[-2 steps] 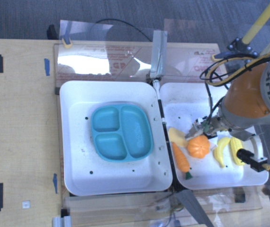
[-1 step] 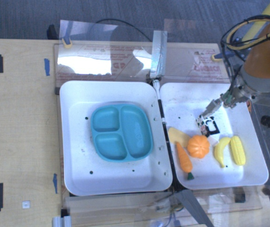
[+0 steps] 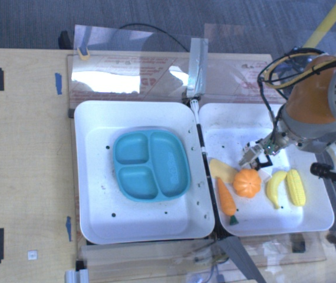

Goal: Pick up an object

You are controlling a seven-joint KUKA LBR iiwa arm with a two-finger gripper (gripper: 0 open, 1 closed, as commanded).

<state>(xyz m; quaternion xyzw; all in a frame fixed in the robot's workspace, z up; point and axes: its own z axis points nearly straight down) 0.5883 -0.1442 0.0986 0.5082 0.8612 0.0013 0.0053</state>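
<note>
We judge the pick not yet made: the pincer (image 3: 255,155) hangs low in the right bin (image 3: 318,220), whether apart or together we cannot tell, the orange (image 3: 247,183) resting just below it, nothing visibly gripped.

Grey arm (image 3: 315,108) with orange band, angled down-left from the right, jaws slightly parted.
</note>
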